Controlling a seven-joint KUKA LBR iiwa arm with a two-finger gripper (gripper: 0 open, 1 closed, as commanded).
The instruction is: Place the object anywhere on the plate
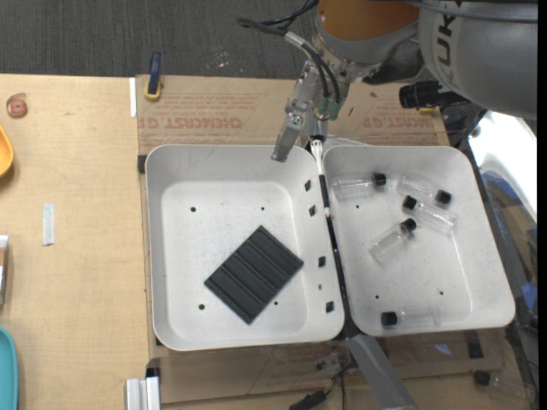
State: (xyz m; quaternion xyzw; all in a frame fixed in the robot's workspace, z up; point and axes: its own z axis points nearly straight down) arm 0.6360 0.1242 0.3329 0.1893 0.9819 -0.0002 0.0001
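As the bench is read from its left side, the first item of note is a blue clamp (154,73) at the rear corner of a printed cardboard sheet (214,109) that lies under both bins. The left bin (154,229) holds the plate (255,274), a dark, ribbed rectangular slab lying flat and turned diagonally, a little forward of the bin's centre and apart from every wall.

Above the rear rim, just where the two bins meet, hangs the gripper (284,150), carried by the arm (376,7) descending from the upper right. It is seen edge-on against the white wall, so whether it stands apart or together cannot be told.

The right bin (487,220) contains the candidate objects: clear vials (393,241) with black caps, apparently five, though their transparent bodies fade into the white floor and the count is uncertain. Four lie scattered in the rear half, near one another, and one vial (410,319) lies alone along the front wall. All rest on their sides.

Handling judgement: such a vial is probably light, rigid and smooth, so it is likely to roll or squirt out of a loose pinch, and may crack if squeezed hard. The best hold appears to be across the cylindrical body near mid-length, closing square to its long axis. The mid-bin vial is the most open to approach. On the ribbed plate, laying it along the grooves should check rolling.
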